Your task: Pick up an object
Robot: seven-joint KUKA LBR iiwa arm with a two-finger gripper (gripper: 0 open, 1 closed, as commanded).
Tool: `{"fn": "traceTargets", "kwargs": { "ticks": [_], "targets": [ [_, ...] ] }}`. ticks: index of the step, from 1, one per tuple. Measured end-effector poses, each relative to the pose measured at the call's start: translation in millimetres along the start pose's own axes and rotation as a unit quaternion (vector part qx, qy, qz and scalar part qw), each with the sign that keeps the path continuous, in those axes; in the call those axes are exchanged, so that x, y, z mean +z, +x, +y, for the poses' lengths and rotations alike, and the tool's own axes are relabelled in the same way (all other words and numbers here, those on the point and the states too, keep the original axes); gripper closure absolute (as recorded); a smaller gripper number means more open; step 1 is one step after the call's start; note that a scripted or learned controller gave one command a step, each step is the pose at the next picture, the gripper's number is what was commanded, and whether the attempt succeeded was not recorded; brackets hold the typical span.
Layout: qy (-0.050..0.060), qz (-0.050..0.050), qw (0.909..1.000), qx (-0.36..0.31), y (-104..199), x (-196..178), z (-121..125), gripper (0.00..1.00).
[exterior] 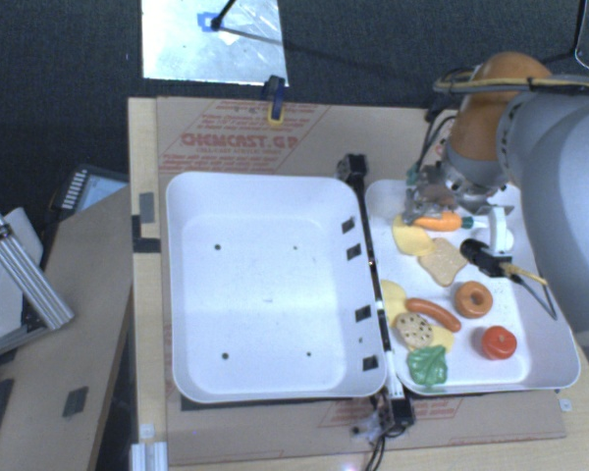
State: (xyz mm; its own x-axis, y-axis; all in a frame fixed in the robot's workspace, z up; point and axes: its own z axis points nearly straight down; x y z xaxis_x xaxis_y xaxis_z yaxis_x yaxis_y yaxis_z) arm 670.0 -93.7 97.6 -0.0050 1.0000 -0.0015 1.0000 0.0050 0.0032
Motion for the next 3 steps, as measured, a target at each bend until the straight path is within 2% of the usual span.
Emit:
{"fn": "traceTargets", "kwargs": {
  "ticks": [1,2,3],
  "targets": [
    [-0.007,0.000,1.0000,-0.001,26.4,-125.5,2.7,1.00],
    [-0.007,0.002,1.0000,-0.003,84.8,-239.4,2.1,1.00],
    [-0.004,0.002,1.0000,-0.003,138.0,-304.8,1.0,1.00]
  ]
}}
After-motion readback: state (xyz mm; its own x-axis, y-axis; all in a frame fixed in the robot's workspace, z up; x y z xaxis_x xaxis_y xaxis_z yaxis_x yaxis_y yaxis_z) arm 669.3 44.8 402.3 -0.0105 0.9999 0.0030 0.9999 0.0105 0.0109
